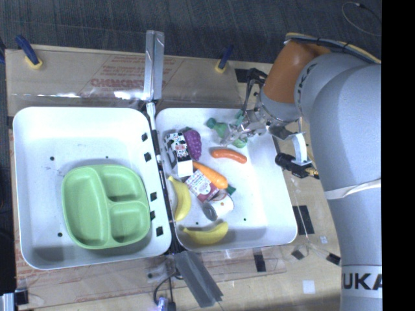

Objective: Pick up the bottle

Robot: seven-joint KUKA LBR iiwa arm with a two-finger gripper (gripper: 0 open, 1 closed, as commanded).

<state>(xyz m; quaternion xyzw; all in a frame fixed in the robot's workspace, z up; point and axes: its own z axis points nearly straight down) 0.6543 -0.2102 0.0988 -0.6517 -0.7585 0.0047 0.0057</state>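
A small green bottle lies near the back of the right bin, partly hidden by the gripper. My gripper has come down right at the bottle's right end, touching or overlapping it. The grey arm with its orange band reaches in from the right above the bin's back right corner. Whether the bottle sits inside the gripper is hidden by the metal parts.
The right bin also holds an orange sausage, a carrot, purple grapes, a black-and-white box, two bananas and a small can. A green divided plate lies in the left bin.
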